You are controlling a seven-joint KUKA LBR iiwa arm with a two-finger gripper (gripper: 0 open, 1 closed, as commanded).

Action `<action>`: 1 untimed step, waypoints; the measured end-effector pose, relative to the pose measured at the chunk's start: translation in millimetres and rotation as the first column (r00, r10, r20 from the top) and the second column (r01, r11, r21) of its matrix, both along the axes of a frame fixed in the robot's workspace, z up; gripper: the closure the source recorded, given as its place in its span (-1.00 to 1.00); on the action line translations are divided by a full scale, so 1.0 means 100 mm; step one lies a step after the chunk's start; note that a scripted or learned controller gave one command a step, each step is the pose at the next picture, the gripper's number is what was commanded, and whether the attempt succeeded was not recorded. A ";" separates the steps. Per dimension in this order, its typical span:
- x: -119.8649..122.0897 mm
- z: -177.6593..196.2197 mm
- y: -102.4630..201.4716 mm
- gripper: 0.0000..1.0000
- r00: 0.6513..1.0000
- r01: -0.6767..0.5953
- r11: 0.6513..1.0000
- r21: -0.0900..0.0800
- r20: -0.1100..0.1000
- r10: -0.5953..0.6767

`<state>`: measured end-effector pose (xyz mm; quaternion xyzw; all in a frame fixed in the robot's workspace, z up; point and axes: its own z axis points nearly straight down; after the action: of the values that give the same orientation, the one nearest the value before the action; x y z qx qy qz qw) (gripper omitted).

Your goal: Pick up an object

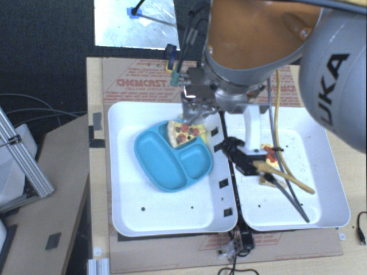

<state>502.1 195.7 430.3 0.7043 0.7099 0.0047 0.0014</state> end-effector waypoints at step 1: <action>-0.15 0.49 -0.67 1.00 1.000 0.012 1.000 -0.003 0.000 -0.012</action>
<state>487.3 128.7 478.9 0.7085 0.7057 0.0036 0.0023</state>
